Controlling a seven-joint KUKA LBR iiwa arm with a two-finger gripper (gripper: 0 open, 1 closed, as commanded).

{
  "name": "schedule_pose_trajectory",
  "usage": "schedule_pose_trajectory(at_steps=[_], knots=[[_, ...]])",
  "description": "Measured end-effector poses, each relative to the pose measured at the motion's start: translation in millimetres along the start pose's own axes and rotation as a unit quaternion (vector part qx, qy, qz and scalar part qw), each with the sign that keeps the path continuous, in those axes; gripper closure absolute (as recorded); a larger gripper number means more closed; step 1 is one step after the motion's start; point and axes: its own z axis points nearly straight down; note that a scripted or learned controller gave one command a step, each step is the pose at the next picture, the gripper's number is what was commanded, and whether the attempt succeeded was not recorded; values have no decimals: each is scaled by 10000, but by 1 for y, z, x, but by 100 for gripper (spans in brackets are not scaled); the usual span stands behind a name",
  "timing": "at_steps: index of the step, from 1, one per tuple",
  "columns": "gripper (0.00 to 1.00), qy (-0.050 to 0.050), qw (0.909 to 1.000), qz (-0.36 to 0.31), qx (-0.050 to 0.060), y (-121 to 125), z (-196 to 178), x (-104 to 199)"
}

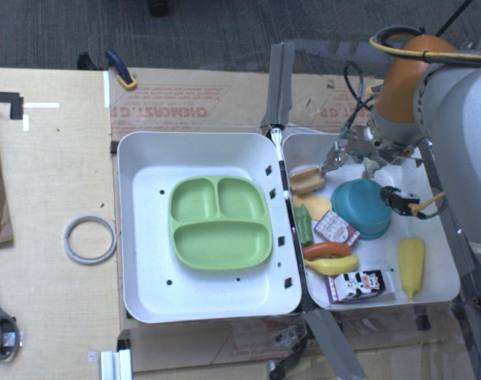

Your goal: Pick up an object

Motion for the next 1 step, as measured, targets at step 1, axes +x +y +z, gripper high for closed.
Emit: schedule_pose_trajectory(at_steps=[1], knots=[[0, 3, 9975, 710, 11, -48, 1, -54]])
